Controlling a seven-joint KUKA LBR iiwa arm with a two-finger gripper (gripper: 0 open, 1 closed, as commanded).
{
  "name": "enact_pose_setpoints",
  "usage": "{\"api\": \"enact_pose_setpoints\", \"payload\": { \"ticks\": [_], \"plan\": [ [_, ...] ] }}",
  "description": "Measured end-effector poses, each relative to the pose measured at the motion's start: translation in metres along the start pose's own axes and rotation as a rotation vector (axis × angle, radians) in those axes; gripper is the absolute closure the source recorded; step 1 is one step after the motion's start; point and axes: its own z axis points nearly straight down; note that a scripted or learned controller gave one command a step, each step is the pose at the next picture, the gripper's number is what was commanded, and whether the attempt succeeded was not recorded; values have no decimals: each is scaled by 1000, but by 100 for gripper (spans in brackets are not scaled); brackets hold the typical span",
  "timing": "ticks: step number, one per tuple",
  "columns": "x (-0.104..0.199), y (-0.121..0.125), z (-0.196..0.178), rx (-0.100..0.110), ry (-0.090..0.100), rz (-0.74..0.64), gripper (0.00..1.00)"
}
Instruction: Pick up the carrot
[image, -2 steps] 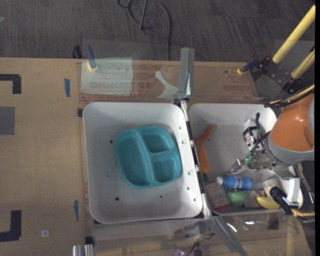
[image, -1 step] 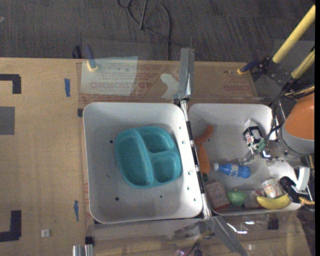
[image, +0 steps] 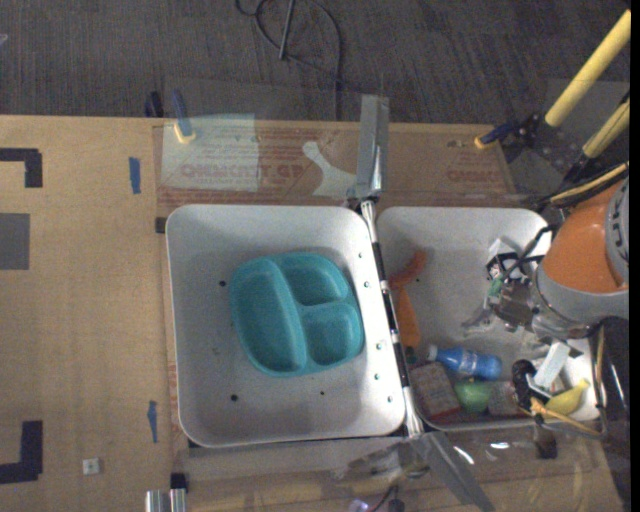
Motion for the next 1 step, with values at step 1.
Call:
{"api": "enact_pose_setpoints", "payload": {
  "ticks": [1],
  "plan": [
    [0,0,0,0,0,0,0]
  ]
}}
